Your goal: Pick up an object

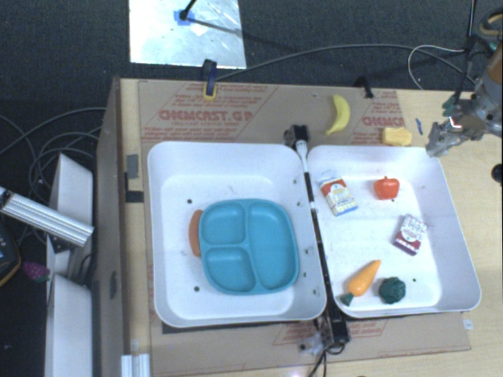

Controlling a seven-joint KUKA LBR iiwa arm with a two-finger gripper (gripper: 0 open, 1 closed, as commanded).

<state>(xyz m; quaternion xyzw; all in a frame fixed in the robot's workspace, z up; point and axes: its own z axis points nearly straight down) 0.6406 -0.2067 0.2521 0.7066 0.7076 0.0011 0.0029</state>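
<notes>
Tool sat at the far right of the view, above the desk just outside the upper right corner of the right bin. Whether it was released or clenched could not be told at this size and angle; nothing was seen in its grip, and it touched no object.

Right bin contents, counted: one red tomato, one small carton with a red and white label, one small red and white packet, one orange carrot, one dark green broccoli piece. Five items, all lying loose and apart from one another, except the carrot and broccoli, which lay near each other at the near edge.

Left bin: one blue divided plate with three compartments, and one orange sausage-like piece tucked against the plate's left edge.

On the desk beyond the bins: one yellow banana and one yellow block, the block near the tool, not touching it.

Bins: two, side by side, joined along the middle.
</notes>
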